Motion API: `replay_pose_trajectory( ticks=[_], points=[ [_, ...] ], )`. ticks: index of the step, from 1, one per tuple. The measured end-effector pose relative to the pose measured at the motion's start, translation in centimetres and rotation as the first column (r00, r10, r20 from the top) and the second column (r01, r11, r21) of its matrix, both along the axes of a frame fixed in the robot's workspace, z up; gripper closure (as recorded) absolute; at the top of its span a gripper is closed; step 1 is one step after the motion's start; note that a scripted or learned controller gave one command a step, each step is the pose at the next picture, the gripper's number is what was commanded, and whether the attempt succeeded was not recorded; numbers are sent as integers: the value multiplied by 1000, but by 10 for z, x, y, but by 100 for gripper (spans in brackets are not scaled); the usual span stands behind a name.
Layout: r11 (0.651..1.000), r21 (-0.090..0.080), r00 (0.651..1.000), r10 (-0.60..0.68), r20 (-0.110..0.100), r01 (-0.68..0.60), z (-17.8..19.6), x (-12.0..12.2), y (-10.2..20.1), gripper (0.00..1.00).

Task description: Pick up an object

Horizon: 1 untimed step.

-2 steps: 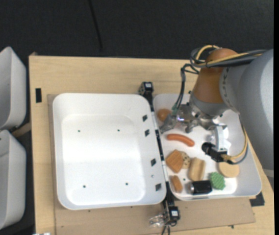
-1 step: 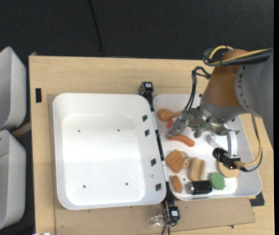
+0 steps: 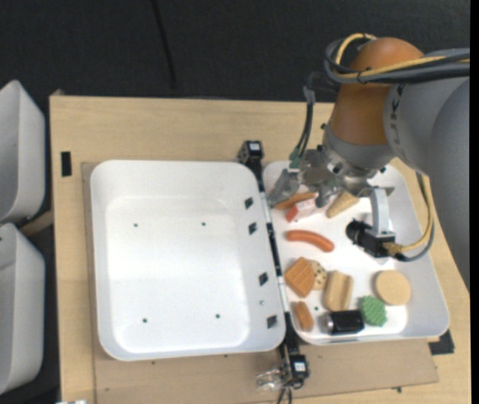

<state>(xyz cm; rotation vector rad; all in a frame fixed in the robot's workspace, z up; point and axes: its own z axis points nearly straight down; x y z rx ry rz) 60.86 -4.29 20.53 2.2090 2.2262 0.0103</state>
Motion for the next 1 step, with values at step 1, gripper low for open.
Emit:
replay_pose_trajectory(
  ticks=[1],
  points=[
    [1000, 0, 1000, -4, -6, 4, -4, 11, 2, 0]
  ],
)
